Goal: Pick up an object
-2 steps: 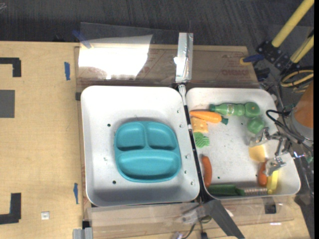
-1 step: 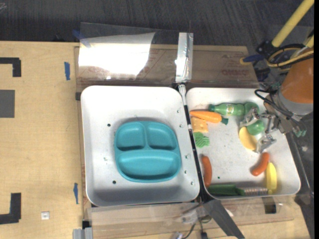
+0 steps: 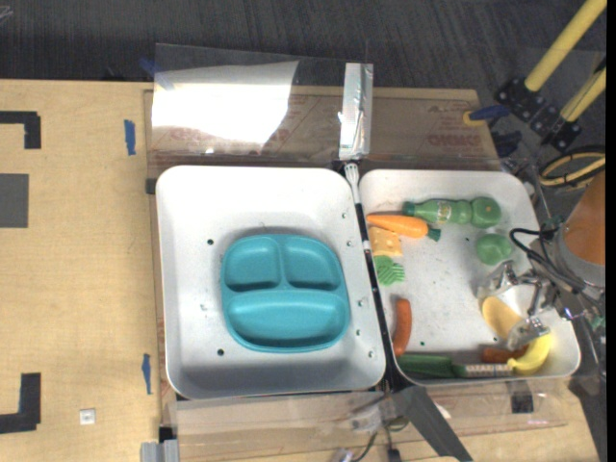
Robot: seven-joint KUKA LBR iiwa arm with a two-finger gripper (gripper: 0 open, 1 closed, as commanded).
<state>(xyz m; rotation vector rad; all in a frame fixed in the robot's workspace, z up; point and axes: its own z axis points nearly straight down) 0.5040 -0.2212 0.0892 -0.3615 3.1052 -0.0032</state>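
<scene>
Wooden bench (image 3: 67, 287) bears two white bins (image 3: 183, 258) on dark carpet (image 3: 289, 8).

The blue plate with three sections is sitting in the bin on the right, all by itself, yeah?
Not quite. The camera view shows the blue plate with three sections sitting by itself in the left bin, not the right one. The right bin holds the toy food, like the carrot and the banana.

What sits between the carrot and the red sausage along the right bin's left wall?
In the camera view, between the carrot and the sausage lie a yellow-orange piece and a green ridged piece.
</scene>
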